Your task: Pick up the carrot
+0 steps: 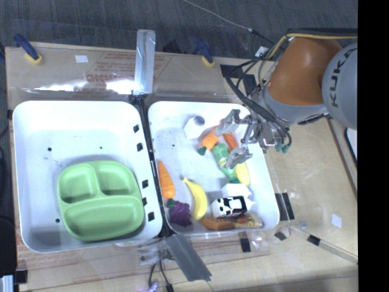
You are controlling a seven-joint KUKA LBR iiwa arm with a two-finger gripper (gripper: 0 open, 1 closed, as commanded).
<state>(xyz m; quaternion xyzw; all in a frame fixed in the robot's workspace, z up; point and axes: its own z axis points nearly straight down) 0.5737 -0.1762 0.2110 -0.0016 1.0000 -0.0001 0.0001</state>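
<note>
The carrot [166, 180], long and orange, lies against the left wall of the right bin [159, 126] with its tip toward the back. My gripper [234, 139] hangs over the right part of that bin, well to the right of the carrot, and its fingers [228, 121] are spread open. Under the spread fingers lie a small orange-red piece [230, 142] and a green item [222, 158]. I cannot tell whether the fingers touch either one.
Around the gripper are a white cup [193, 125], an orange chunk [209, 140] and a yellow lemon [242, 174]. A banana [196, 198], purple grapes [179, 213], a black-and-white box [231, 207] and a sausage [222, 224] crowd the front. A green divided plate [100, 199] sits in the left bin [36, 120].
</note>
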